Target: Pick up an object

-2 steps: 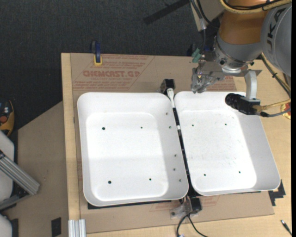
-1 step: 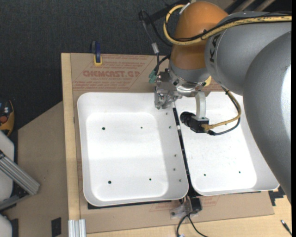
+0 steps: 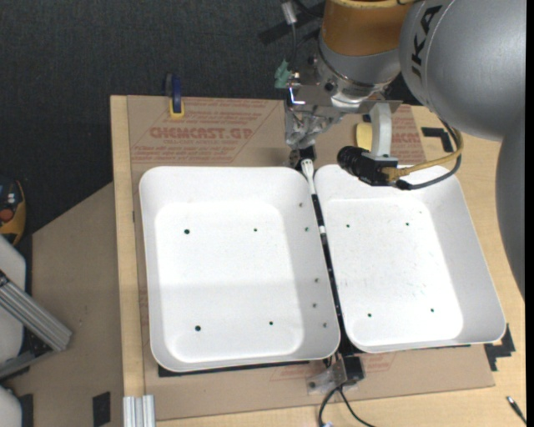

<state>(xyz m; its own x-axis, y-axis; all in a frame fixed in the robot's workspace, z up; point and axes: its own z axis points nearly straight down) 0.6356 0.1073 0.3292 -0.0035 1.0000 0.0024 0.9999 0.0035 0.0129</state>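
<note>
Two shallow white plastic bins: left bin (image 3: 167,275) and right bin (image 3: 467,275), side by side on the tan cardboard-covered desk (image 3: 217,125), rims touching.
End effector (image 3: 302,154): at the far end of the seam between the bins, low over the rims.
Finger state: cannot tell.
Object to pick: none discernible in either bin.
Blue-and-yellow clamp (image 3: 175,94): at the desk's far left edge.

From my seat both bins (image 3: 225,267) are plain white with tiny dark dots, on a tan bench (image 3: 217,125) with faded red lettering. Arm (image 3: 467,58) above the tool is grey with an orange band (image 3: 359,25).
</note>
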